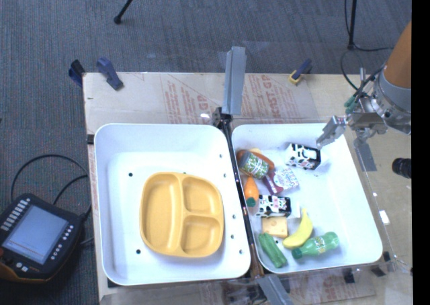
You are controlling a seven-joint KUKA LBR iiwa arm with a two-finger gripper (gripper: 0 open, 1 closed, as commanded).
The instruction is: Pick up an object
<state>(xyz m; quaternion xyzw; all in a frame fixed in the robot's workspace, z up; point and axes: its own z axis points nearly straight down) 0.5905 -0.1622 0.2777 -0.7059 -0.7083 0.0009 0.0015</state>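
My gripper [348, 146] hangs over the right edge of the right bin [349, 216], its two grey fingers spread open with nothing between them. Its left finger [330, 131] is just right of a black-and-white cow-print carton [304, 156] and does not touch it. Along the bin's left side lie a green-and-brown pouch [256, 161], a carrot [250, 191], a pink-and-white packet [285, 178] and a second cow-print carton [273, 205]. Nearer the front lie a banana [300, 230], a green bottle [316, 245], a green cucumber [272, 250] and a tan cracker [274, 227].
The left bin [121, 156] holds a yellow divided plate [181, 215]. A grey metal post [234, 85] stands behind the divider between the bins. Clamps sit along the bench's back edge. A teach pendant [33, 233] lies on the floor at left.
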